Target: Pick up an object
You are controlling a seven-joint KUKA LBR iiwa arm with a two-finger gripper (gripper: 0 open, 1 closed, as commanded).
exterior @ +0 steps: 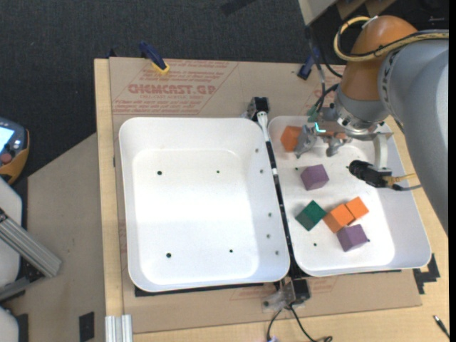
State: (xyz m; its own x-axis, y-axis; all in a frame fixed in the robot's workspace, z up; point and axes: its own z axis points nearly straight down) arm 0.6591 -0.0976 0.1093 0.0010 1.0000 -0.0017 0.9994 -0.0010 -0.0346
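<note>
My gripper [318,148] hangs over the far part of the right bin [399,251], fingers spread and nothing between them. An orange block [288,137] lies just left of the left finger [305,147], apart from it. A purple cube [314,177] sits a little nearer than the fingertips. Toward the near side lie a green block [310,215], two orange blocks [347,213] side by side, and a second purple cube [353,237].
The left bin [142,141] sits beside the right one, their rims meeting along a ridge [274,184]. Both rest on a cardboard sheet [178,84] clamped at the far edge. The arm's grey body [420,91] covers the right bin's far right corner.
</note>
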